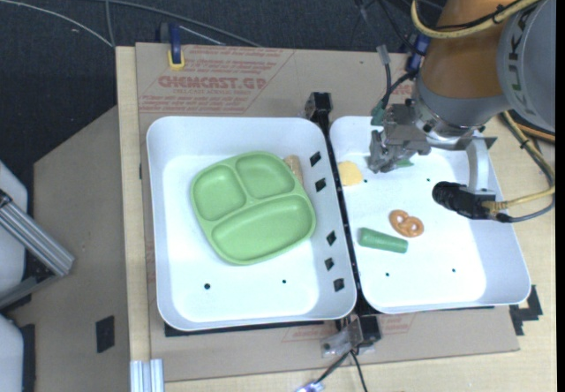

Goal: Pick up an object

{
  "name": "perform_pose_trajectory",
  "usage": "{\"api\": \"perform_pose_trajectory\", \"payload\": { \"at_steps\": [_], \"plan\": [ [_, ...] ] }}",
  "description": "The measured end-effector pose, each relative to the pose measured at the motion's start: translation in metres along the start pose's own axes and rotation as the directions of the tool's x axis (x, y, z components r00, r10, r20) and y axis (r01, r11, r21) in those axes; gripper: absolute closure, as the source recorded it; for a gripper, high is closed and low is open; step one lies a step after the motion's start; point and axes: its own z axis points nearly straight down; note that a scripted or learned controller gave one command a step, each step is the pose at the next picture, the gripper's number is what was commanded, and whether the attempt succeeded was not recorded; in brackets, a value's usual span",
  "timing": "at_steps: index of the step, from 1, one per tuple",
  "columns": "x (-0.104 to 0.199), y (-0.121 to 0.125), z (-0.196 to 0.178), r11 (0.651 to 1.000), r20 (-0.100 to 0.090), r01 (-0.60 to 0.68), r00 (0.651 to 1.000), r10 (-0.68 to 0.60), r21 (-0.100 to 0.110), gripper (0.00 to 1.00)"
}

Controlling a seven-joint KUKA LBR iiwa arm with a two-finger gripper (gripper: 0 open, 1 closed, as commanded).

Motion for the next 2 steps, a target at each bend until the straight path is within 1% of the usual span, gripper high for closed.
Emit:
{"api": "perform_pose_trajectory", "payload": {
  "at_steps": [1,2],
  "plan": [
    [0.040,-0.028,-0.003,1.000,0.000,-0.001,1.000,0.001,-0.001,1.00],
    [0.086,-0.055,-0.001,1.000,0.000,0.002,1.000,-0.002,0.000,1.00]
  ]
}}
